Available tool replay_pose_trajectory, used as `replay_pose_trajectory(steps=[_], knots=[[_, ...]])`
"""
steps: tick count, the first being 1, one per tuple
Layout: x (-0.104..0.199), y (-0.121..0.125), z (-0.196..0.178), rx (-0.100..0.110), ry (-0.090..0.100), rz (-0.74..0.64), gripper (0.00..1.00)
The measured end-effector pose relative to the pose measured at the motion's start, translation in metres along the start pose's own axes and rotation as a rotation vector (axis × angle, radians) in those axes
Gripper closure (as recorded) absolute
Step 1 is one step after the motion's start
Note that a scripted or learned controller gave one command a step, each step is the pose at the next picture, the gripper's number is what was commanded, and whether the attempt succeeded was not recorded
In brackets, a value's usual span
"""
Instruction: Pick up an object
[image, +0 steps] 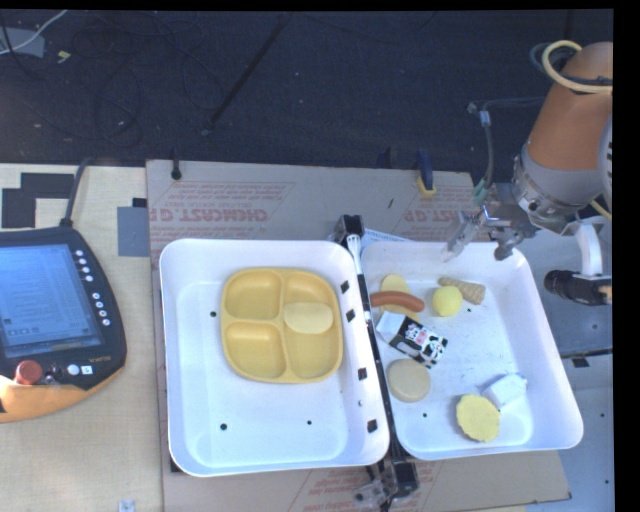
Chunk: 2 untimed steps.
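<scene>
My gripper (481, 240) hangs open over the back rim of the right bin (545, 330), with nothing between its fingers. Just below and in front of it lie a tan ridged piece (469, 291) and a yellow ball (447, 300). Further left are a red-brown sausage (397, 300) and a yellow piece (394, 285) behind it. A black-and-white carton (418, 341) sits mid-bin. A tan disc (408, 381), a yellow disc (478, 418) and a white-blue item (505, 388) lie near the front.
The left bin (195, 390) holds a yellow divided plate (262, 345) with a pale disc (308, 318) in one compartment. A control pendant (50, 310) lies at the far left. Cardboard (260, 205) lies under both bins.
</scene>
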<state>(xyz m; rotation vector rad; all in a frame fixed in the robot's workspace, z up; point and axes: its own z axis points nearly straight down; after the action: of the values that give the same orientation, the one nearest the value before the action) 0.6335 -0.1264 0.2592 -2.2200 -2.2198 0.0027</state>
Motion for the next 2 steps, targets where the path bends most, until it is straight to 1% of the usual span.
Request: replay_pose_trajectory(steps=[1, 2], knots=[[0.05, 0.01, 0.057, 0.004, 0.001, -0.003, 0.0], [0.039, 0.011, 0.152, -0.003, 0.0, -0.001, 0.0]])
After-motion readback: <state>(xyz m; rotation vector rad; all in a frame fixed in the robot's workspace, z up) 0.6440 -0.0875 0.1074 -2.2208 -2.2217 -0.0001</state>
